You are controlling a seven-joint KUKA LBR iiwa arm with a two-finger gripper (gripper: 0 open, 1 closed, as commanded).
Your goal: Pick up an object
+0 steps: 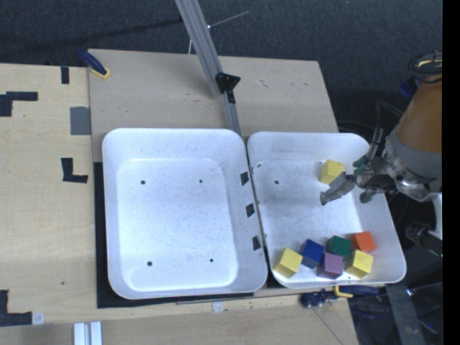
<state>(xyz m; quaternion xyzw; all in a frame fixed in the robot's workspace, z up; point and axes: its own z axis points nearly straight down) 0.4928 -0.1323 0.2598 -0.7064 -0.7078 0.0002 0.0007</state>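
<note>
The arm comes in from the right of the frame, and its tool [343,187] hangs low over the right-hand bin [302,264], just below a lone yellow cube [331,171] that sits apart in the bin's upper half. One grey finger [335,190] juts left and downward; its partner I cannot make out against the wrist hardware, so how far the tool is spread I cannot tell. Nothing shows between its fingers, and the yellow cube looks to be lying on the bin floor beside the tool rather than in it.

That cube seems the likely target, since it stands alone with room around it. The rest are huddled along the bin's lower edge: another yellow block [288,261], a blue one [312,252], a purple one [333,264], a green one [338,246], an orange one [364,241] and a third yellow one [361,262], touching or nearly so, which would leave fingers little room to slip between them.

The left-hand bin [129,192] has only bare white floor. Both bins rest on the pale wooden surface [43,192], with a slanted metal bar [201,38] crossing above them.
</note>
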